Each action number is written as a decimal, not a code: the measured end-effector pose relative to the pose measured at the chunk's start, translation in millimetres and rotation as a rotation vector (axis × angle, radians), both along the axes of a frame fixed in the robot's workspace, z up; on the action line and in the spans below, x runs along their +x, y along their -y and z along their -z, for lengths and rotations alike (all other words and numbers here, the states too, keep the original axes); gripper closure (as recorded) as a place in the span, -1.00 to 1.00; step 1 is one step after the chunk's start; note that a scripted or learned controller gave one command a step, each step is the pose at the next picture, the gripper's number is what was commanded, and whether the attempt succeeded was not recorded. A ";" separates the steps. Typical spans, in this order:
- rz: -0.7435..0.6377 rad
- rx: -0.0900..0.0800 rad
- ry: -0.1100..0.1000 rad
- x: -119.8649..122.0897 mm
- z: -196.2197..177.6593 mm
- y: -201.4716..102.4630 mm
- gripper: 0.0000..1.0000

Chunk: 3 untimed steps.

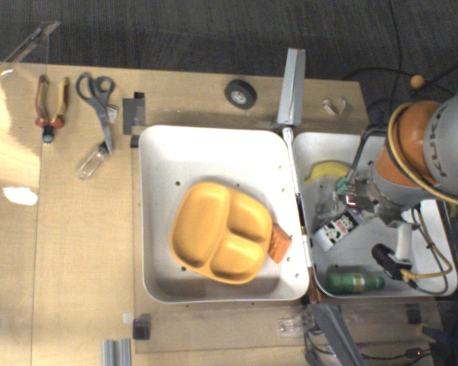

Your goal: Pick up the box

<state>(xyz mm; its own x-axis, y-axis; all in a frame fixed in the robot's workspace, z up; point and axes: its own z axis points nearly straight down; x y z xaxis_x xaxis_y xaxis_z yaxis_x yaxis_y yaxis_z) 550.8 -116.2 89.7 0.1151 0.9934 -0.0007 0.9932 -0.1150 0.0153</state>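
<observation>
Cardboard is looking like the likely material of the box (334, 229), a small black-and-white carton that is lying tilted on the floor of the right bin (443, 239), near its left wall. A banana (325, 171) is sitting beyond it and a green bottle (355, 282) is lying nearer the front rim. The gripper (356, 199) is hanging just above and to the right of the box, very close to it. Wrist and cables are crowding the view, so I cannot tell whether the claw is apart or together, and nothing is showing as held. Judging by its look, the box is going to be light, fairly stiff but crushable, with smooth printed faces that may slip. Taking it across its narrower pair of flat sides, near the middle, is seeming the safest hold.
</observation>
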 end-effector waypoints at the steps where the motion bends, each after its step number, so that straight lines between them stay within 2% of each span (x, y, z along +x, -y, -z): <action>1: -0.049 0.000 -0.007 -3.8 -81.6 53.8 -1.00; 2: -0.115 -0.005 0.026 73.1 -25.3 57.1 -1.00; 3: -0.297 -0.008 -0.015 118.6 -1.9 3.3 -1.00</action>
<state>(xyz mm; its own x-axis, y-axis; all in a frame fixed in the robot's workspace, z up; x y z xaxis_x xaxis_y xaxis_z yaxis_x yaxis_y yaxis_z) 669.4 -119.5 91.6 -0.1808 0.9835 -0.0080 0.9835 0.1808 0.0000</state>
